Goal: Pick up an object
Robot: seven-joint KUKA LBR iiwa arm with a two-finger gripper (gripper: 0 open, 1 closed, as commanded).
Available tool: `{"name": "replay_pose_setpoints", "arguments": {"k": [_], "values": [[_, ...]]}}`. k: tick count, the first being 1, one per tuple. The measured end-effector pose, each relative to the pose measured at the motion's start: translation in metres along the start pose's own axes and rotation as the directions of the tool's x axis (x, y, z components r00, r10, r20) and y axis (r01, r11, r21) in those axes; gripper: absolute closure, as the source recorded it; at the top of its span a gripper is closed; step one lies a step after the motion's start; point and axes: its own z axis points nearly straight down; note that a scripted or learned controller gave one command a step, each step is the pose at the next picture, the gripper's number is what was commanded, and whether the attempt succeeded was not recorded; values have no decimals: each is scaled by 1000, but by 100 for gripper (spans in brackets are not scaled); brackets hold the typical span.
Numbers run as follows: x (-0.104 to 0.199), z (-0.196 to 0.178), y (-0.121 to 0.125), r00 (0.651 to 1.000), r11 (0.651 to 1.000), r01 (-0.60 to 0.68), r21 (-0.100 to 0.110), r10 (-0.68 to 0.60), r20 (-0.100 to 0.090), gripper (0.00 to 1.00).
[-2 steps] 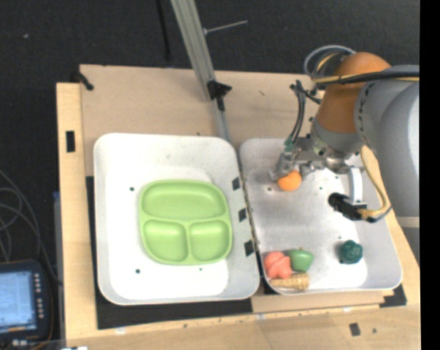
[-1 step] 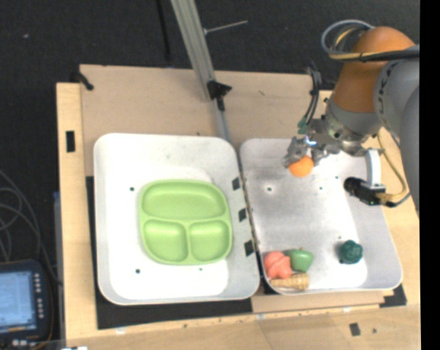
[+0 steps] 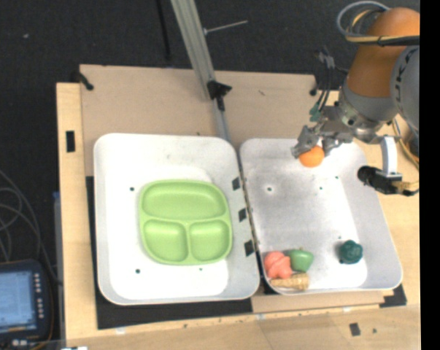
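Orange ball (image 3: 311,157) was seen pinched between the closed-in fingers of the gripper (image 3: 314,149), directly below the wrist, above right bin's (image 3: 365,268) far edge.

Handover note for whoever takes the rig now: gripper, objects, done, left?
Gripper: over the far end of the right bin, shut on the orange ball, which looks lifted off the floor.
Right bin near end: pink item, green item, tan item clustered; dark green item apart.
Left bin: green tray.
Done: pick appears made.
Left: confirm the hold.
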Motion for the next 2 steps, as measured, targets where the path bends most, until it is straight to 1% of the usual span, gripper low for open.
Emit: {"name": "replay_pose_setpoints", "arguments": {"k": [1,2], "values": [[-2,-24,1,1000,1000,2,2,-2,-1,100],[34,-28,-22,1000,1000,6,6,-6,-2,100]]}}
